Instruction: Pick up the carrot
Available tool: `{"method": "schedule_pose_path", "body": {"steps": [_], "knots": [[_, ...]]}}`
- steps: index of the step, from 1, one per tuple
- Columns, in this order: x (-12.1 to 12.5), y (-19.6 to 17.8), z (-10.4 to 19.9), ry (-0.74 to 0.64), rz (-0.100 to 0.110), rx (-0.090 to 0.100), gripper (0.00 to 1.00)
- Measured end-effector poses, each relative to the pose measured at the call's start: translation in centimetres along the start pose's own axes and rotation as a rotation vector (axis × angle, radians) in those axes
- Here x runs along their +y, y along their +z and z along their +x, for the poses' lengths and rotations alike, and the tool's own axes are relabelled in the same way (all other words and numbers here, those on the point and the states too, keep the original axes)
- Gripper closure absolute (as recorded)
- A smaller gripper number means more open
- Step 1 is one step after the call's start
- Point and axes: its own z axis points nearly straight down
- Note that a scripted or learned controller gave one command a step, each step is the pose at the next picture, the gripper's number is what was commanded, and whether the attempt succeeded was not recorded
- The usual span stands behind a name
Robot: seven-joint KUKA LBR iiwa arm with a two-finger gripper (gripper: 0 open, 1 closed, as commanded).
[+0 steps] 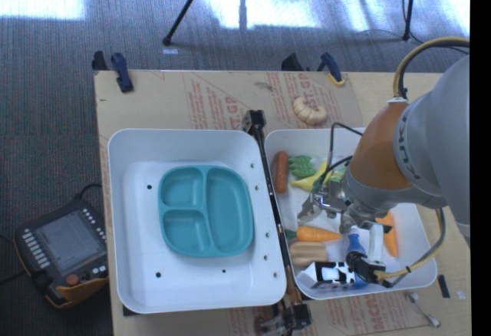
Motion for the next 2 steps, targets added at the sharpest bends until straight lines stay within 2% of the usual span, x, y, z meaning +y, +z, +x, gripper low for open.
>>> {"method": "schedule_pose_path", "body": {"steps": [1, 2], "knots": [[-3.3, 0.0, -0.7, 0.141, -0.003, 0.000, 0.00], [-5.6, 0.0, -1.2, 0.201, -0.001, 0.001, 0.00]]}}
